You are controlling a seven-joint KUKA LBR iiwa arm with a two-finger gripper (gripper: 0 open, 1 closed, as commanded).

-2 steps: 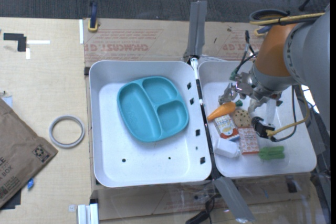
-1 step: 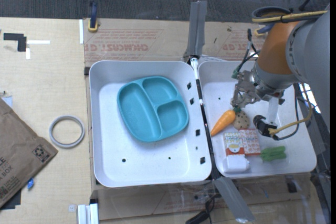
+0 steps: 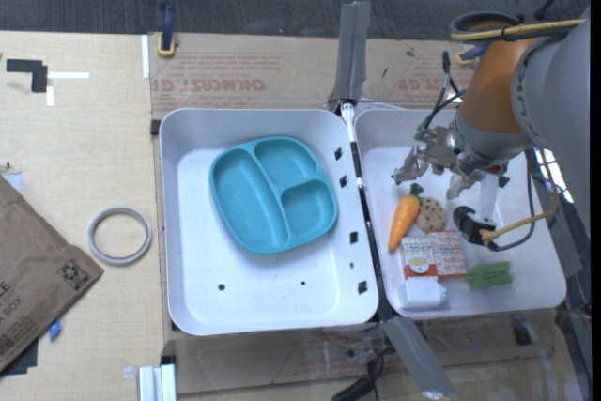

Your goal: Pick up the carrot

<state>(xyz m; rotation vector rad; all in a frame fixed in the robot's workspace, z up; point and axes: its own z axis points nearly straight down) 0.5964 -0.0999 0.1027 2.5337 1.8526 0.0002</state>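
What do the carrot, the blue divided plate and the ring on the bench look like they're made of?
The carrot looks like molded plastic or foam: an even orange with a smooth matte surface, likely a toy. The blue divided plate looks like smooth, slightly glossy plastic, with a uniform teal color and soft rounded ridges. The ring seems to be a roll of pale tape, though the picture leaves that open.

Two white bins sit side by side: the left bin (image 3: 178, 230) and the right bin (image 3: 380, 146). One blue divided plate (image 3: 272, 194). One carrot (image 3: 404, 219), one round cookie (image 3: 431, 214), one printed packet (image 3: 434, 255), one white block (image 3: 423, 294), one green item (image 3: 488, 275). One tape ring (image 3: 119, 234) on the bench (image 3: 66, 155).
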